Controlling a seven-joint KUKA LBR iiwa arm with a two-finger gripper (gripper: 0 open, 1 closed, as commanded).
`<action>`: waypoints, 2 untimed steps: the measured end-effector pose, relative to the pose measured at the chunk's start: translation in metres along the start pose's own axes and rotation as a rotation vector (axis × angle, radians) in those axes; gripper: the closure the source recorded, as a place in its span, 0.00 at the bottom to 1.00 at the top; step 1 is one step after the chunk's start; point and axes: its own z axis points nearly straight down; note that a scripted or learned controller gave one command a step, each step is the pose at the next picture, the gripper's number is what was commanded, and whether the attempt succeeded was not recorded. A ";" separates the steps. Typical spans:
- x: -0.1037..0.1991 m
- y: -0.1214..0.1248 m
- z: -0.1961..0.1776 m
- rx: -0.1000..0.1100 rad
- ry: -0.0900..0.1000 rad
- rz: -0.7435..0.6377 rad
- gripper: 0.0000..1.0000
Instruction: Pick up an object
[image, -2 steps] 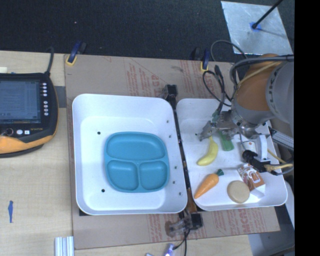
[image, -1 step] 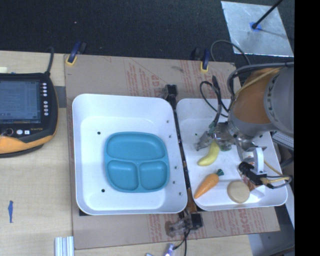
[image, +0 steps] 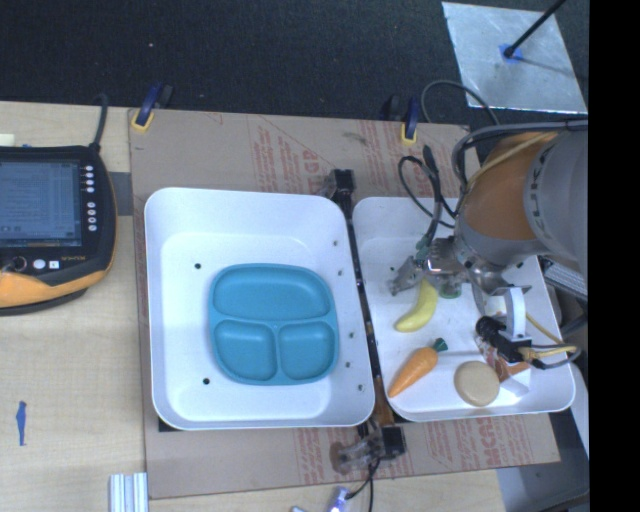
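Gripper (image: 432, 272) low in right bin (image: 380, 225), fingers spread either side of banana (image: 418, 308) top end; grasp unclear, probably not closed. Carrot (image: 413, 371) and tan round piece (image: 477, 384) lower right. Left bin (image: 170, 225) holds blue divided plate (image: 272, 322), open floor around it.

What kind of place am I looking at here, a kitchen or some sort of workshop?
Most likely a robotics lab bench, not a kitchen. A robot arm reaches over two white bins, the food, a banana and a carrot, looks like toys, and a control tablet lies beside them.
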 end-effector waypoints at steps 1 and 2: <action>0.004 -0.037 -0.001 0.002 0.001 0.000 0.00; 0.010 -0.025 0.000 0.000 0.000 -0.001 0.00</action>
